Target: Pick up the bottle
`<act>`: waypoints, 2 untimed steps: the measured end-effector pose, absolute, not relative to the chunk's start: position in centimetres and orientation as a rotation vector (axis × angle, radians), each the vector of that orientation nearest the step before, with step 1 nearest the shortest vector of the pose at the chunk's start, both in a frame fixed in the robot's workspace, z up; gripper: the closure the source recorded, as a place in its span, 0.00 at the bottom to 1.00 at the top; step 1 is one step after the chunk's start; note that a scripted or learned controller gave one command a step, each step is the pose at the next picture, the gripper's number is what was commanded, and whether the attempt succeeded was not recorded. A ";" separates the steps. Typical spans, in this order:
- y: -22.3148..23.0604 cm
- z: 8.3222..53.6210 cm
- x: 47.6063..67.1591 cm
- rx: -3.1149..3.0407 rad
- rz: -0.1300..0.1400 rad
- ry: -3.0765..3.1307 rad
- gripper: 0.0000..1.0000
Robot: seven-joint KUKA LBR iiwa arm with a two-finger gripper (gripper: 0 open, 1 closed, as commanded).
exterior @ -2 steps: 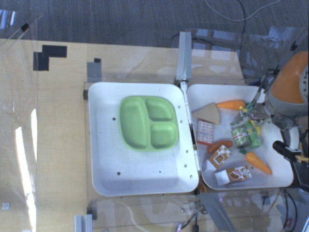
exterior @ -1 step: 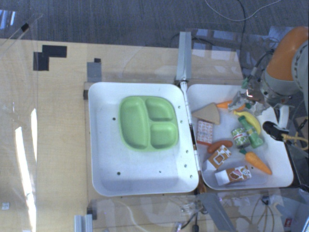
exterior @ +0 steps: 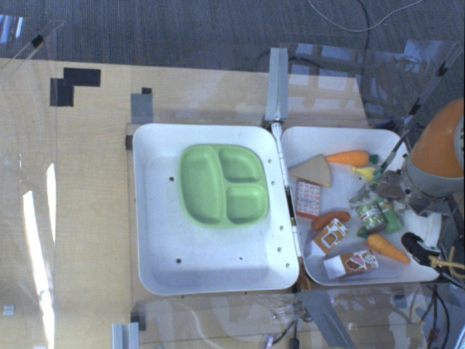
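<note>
**Gripper low over right bin, bottle beside it**

No legible text anywhere; printed labels on the small cartons too blurred to read.

Light wood counter (exterior: 87,217), black tape marks at upper left, grey carpet beyond, loose cable on the floor. Clear glossy panels at left and right edges.

Left bin (exterior: 156,267): matte white plastic, rounded corners, holding a green three-compartment plate (exterior: 221,184).

Right bin (exterior: 305,147): two orange carrots, one at top (exterior: 347,157), one lower right (exterior: 386,248); tan wedge (exterior: 312,170); flat printed card (exterior: 308,198); sausage (exterior: 330,220); two brown-and-white cartons (exterior: 332,235) (exterior: 354,262).

Bottle (exterior: 374,215): small, green with pale label, lying mid-right in right bin, between the carrots.

Gripper (exterior: 385,187) down at bottle's upper right, just beside or touching it. Cannot tell finger opening, nor any hold on the bottle. Orange band of arm (exterior: 439,147) above.
</note>
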State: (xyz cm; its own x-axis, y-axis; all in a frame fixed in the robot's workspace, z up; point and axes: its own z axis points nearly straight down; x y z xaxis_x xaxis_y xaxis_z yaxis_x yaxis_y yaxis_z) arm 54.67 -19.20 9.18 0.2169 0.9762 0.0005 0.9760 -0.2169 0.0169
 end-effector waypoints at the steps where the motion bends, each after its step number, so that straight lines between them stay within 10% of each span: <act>1: -19.3 10.9 55.2 2.428 0.031 1.950 1.00; 2: -12.1 24.1 54.6 2.519 0.007 1.870 1.00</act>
